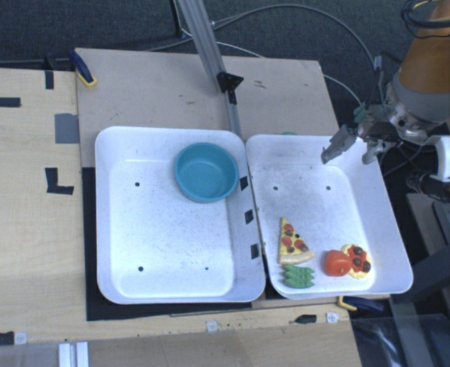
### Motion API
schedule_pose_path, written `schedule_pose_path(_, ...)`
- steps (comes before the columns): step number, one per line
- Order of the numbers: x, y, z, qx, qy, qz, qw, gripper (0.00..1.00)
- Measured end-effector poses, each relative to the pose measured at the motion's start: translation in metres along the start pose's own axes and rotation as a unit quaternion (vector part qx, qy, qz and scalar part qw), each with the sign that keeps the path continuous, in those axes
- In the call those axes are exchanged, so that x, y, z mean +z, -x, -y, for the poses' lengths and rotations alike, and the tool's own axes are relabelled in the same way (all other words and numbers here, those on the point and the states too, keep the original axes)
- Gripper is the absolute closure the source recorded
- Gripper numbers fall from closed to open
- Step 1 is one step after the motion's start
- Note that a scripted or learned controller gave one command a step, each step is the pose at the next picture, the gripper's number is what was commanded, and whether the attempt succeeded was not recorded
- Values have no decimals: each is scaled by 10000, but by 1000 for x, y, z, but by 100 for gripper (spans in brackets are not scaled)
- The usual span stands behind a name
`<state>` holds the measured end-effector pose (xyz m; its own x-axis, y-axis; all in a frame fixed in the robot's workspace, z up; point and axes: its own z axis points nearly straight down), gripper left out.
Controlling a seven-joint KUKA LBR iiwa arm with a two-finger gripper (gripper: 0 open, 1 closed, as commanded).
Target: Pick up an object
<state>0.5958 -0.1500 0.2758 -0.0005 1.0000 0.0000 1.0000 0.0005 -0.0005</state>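
blue bowl [206, 172] in the left bin [125, 281]; pizza slice [292, 242], green toy [298, 277] and red toy [346, 261] in the right bin [389, 281]; spread-fingered gripper [353, 149] hovers above the right bin's far edge

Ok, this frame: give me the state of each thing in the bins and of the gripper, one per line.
Blue bowl: upright, in left bin, near its back.
Pizza slice: lying flat, right bin, front.
Green toy: lying just in front of the pizza slice.
Red and yellow toy: lying at the front right.
Gripper: open, above the right bin's back edge, holding nothing.
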Motion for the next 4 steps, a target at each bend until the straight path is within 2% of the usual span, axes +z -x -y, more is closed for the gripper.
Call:
schedule_pose_path(3, 135, 6, -7, 1, -19, -2, 10000, 0)
schedule_pose_path(4, 123, 6, -8, -4, -4, -1, 10000, 100)
